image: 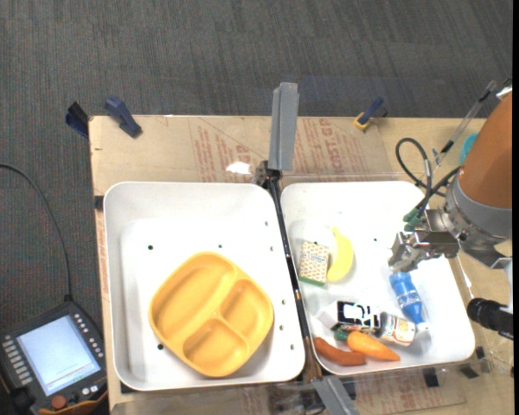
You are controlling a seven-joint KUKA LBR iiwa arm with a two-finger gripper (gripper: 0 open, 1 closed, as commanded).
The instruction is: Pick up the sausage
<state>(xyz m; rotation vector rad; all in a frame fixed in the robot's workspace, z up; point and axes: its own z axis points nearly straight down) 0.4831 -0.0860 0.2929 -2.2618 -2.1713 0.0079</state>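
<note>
Barely begun: the short reddish-brown sausage (339,354) lies untouched at the right white plastic bin's (372,199) near-left corner, touching an orange carrot (373,345), while the grey metal claw (406,255) hovers well apart, finger state unclear.

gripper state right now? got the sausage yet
Gripper: over the right bin, just above the blue bottle; open or shut cannot be told. The sausage lies at the bin's near edge.

Two white bins (121,232) (450,335); one yellow tray (211,314), banana (341,256), sausage (337,354), carrot (374,345), bottle (406,295).
</note>
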